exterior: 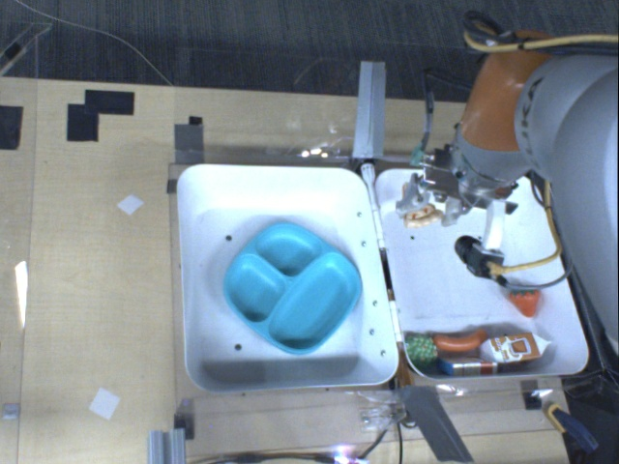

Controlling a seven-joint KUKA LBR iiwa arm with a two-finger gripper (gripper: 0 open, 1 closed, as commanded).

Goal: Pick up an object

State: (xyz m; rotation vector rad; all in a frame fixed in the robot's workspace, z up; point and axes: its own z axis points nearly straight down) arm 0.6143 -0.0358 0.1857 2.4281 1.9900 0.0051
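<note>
Bench: wooden bench (87, 288) bore left bin (203, 201) and right bin (426, 303)
Gripper: gripper (423, 204) hovered at the right bin's top-left corner, fingers' state untellable
Object: small tan item (420, 217) lay beneath it
Risk: corner wall could block the grasp

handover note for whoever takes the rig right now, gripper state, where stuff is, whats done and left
Gripper: low over the right bin's upper left corner, over a small tan item; finger state unclear, no grasp visible.
Other things: row of items along the right bin's near edge, including a sausage-like piece and a small bottle; orange piece by the right wall.
Left bin: blue divided tray.
Done: nothing visibly lifted.
Left: grasp and lift one object.
</note>
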